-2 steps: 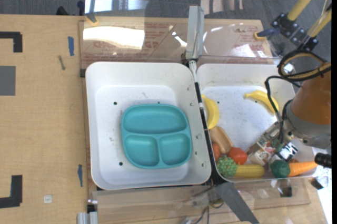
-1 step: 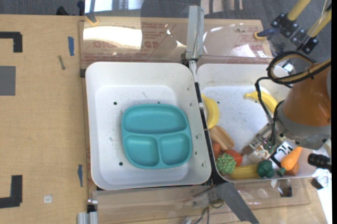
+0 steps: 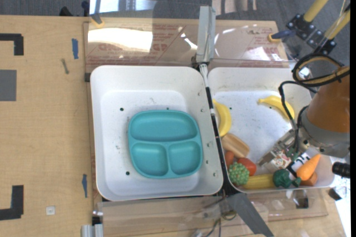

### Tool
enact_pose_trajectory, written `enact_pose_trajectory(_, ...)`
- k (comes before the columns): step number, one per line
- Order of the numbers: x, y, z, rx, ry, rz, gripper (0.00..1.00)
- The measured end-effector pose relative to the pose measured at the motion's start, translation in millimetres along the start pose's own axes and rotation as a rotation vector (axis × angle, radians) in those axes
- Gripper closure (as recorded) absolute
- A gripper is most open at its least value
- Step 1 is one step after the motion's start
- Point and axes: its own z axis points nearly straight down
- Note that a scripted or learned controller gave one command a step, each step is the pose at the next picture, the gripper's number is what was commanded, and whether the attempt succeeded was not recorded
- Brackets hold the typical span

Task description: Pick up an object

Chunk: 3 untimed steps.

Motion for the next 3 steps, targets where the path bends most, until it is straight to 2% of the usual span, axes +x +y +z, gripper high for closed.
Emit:
enact_pose_trajectory(1, 41, 30, -1, 0.0, -0.007, 0.128, 0.0)
enact_pose_trajectory(2, -18, 99, 1, 0.004, -0.001, 0.117, 0.0)
enact_pose_trajectory(3, -67, 167, 4, 0.013, 0.005, 0.196, 0.0)
